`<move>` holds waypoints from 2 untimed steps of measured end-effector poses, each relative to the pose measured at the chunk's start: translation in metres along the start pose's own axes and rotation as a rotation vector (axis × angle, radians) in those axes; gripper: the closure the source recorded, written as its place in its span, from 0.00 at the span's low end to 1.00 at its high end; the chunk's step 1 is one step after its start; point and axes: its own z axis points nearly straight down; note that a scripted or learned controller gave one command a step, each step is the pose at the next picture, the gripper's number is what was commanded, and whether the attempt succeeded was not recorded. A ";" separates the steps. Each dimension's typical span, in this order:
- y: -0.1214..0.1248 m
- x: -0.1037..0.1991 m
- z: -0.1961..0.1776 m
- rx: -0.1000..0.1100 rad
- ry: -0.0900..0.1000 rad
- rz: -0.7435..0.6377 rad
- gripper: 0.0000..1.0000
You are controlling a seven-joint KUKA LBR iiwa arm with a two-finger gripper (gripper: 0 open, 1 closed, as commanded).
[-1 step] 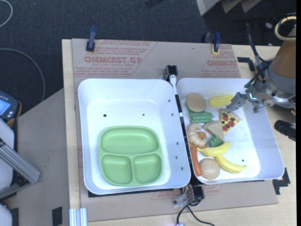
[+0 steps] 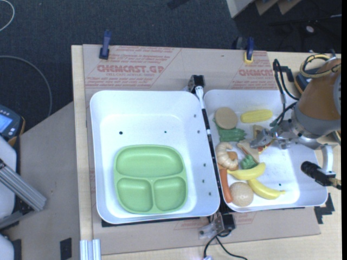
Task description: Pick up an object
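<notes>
The right bin (image 2: pixel 287 169) holds toy food. A round brown patty (image 2: pixel 226 118) and a yellow corn cob (image 2: pixel 256 116) lie at its back. A green leafy piece (image 2: pixel 232 135), a tan croissant (image 2: pixel 226 155) and a small green piece (image 2: pixel 248 162) sit mid-left. Two bananas (image 2: pixel 248 172) (image 2: pixel 265 189), an orange carrot (image 2: pixel 225 184) and a beige ball (image 2: pixel 241 194) lie at the front. My gripper (image 2: pixel 262 139) hangs low over the bin's middle, just right of a small tan piece (image 2: pixel 246 145) and below the corn cob. Nothing shows as held.
The left bin (image 2: pixel 103 145) holds a green divided tray (image 2: pixel 150 179). The grey and orange arm (image 2: pixel 320 104) covers the right bin's far right side. Black cables (image 2: pixel 282 83) loop above it. Blue clamps (image 2: pixel 104 44) (image 2: pixel 249 49) stand on the bench's back edge.
</notes>
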 end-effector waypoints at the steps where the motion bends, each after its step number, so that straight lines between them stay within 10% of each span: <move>1: -0.052 0.044 -0.001 0.009 0.002 -0.004 0.00; 2: -0.081 0.083 -0.001 0.009 0.003 -0.007 0.00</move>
